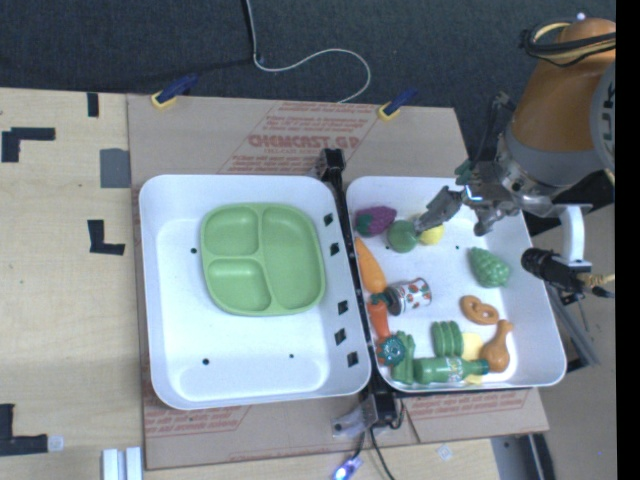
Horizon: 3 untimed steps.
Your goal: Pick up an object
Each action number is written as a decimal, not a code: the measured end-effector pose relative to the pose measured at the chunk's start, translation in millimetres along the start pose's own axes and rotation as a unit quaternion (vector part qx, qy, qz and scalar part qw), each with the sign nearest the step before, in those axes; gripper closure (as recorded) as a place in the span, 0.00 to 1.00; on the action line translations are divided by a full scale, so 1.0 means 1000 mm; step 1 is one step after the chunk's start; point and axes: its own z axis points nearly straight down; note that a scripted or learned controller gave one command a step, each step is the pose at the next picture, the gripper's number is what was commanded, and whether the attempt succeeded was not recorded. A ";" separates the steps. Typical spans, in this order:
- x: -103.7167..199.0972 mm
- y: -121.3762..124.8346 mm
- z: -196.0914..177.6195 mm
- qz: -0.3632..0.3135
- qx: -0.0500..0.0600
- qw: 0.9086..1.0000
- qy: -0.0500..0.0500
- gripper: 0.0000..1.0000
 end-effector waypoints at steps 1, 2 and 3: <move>0.071 -0.062 -0.024 -0.003 0.001 1.000 0.002 0.00; 0.160 -0.079 -0.085 -0.006 -0.003 1.000 0.002 0.00; 0.267 -0.087 -0.175 -0.007 -0.005 1.000 0.003 0.00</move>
